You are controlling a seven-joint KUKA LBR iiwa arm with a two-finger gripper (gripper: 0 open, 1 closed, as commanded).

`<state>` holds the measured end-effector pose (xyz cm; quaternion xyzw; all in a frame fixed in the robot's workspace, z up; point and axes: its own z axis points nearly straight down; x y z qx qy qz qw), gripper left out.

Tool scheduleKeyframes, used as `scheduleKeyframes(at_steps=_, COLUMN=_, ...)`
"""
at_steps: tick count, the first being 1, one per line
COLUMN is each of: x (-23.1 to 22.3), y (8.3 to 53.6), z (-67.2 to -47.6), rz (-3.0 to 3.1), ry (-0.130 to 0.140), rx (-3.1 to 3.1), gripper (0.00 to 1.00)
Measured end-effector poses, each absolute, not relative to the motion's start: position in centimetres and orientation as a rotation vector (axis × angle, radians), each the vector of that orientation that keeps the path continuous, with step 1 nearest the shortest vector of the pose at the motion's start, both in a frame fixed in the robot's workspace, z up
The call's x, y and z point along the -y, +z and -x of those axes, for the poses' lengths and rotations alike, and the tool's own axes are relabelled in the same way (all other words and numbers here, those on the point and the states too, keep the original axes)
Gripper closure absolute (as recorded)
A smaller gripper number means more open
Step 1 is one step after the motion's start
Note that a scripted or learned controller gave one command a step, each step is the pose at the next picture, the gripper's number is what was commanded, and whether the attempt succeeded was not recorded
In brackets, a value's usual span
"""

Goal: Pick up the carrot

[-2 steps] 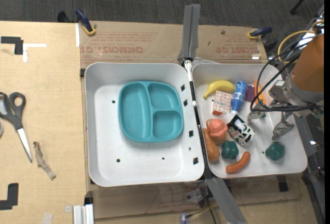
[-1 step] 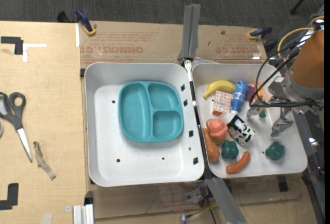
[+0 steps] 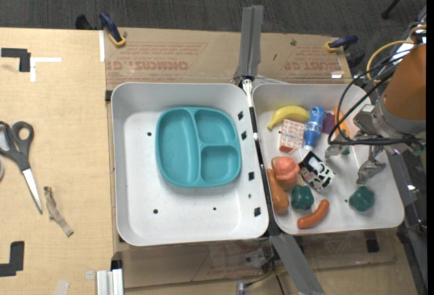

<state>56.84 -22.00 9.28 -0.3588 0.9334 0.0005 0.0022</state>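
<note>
The carrot [image 3: 277, 194] is a slim orange piece lying lengthwise against the left wall of the right bin [image 3: 388, 219], just below a pink toy [image 3: 285, 168]. My gripper [image 3: 352, 161] hangs over the right half of that bin, well to the right of the carrot. Its two fingers stand apart, open, and nothing is between them. A dark green toy [image 3: 361, 200] lies just below the gripper.
Around the carrot lie a green broccoli [image 3: 302, 199], a red sausage [image 3: 313, 214] and a black-and-white toy [image 3: 317, 172]. Farther back are a banana [image 3: 287, 114], a blue bottle [image 3: 314, 125] and a small box [image 3: 291, 134]. A teal divided plate [image 3: 200, 146] sits in the left bin [image 3: 129, 171].
</note>
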Motion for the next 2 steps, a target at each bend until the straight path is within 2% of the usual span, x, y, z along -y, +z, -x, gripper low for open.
scheduleKeyframes(at_steps=1, x=22.0, y=9.3, z=-56.7, rz=1.491, ry=-0.003, rx=-2.759, gripper=0.00)
scheduleKeyframes(at_steps=2, x=22.0, y=9.4, z=-65.3, rz=1.169, ry=-0.002, rx=-2.907, gripper=0.00)
